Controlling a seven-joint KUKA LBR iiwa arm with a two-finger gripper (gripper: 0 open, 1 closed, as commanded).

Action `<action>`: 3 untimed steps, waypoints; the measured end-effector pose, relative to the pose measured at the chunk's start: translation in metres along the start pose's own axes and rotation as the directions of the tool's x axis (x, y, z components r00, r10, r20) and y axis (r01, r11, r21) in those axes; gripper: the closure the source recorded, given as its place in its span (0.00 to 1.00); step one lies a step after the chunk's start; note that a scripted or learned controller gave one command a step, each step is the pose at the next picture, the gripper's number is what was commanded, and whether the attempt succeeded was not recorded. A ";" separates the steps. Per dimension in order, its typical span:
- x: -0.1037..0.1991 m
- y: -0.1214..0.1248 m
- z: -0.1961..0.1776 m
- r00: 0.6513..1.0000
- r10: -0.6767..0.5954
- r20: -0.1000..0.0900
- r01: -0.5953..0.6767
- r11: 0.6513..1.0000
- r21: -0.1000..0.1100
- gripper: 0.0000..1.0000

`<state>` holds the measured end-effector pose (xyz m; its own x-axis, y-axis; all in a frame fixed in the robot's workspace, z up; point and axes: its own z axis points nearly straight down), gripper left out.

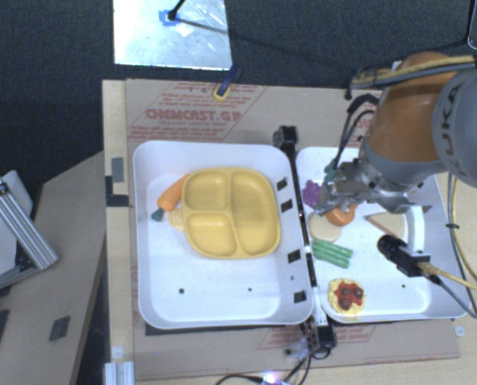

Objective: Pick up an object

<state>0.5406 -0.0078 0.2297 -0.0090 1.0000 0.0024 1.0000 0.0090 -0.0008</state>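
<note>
Two white bins on bench. Landmark: yellow tray [226, 212] in left bin [154, 295]. Carrot [171, 193] touches tray's left edge. Right of tray, in right bin [430, 299]: gripper [340, 203] down over orange piece [342, 214]; grip state cannot tell. Green beans [331, 253] just below.

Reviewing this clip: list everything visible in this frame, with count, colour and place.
bins: 2, white, side by side on the bench
divided plate: 1, yellow, left bin
toy carrot: 1, orange, left bin, against the plate's left edge
grapes: 1 bunch, purple, right bin
green beans: 1 bundle, green, right bin
pizza piece: 1, yellow with red, right bin, near edge
orange toy: 1, orange, under the wrist
arm: 1, grey and orange, over right bin
gripper: 1, fingers unclear
</note>
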 end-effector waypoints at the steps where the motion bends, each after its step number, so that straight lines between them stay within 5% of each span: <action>1: 0.034 -0.021 -0.004 1.000 0.001 0.001 -0.001 1.000 0.000 1.00; 3: 0.040 -0.020 0.002 1.000 0.004 0.002 -0.004 1.000 -0.003 1.00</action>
<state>0.5206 0.0318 0.2282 -0.0052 1.0000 0.0006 1.0000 0.0052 0.0019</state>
